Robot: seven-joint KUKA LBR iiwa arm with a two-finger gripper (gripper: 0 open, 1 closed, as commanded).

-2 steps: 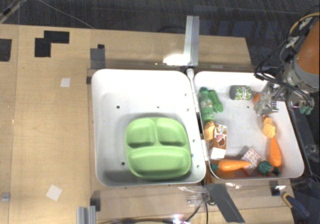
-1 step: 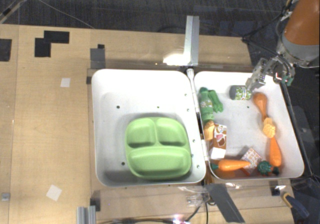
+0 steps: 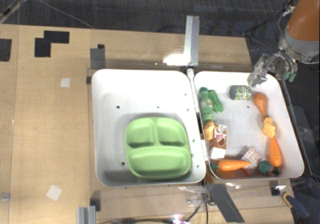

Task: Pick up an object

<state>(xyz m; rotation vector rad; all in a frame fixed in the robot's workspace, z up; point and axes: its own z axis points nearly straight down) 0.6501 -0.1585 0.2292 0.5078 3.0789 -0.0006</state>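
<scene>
Both bins are plain white, the left bin [image 3: 107, 118] and the right bin [image 3: 240, 118]. A light green divided tray [image 3: 157, 147] sits in the left one. Along the right bin's left wall lies a green bottle [image 3: 206, 102]; near its far edge, a small can [image 3: 240, 92] with a green and white label. Orange carrots [image 3: 272, 140] line its right wall, another carrot [image 3: 234, 165] its near edge. The desk [image 3: 45, 133] is pale wood with black patches at its far left corner.
</scene>
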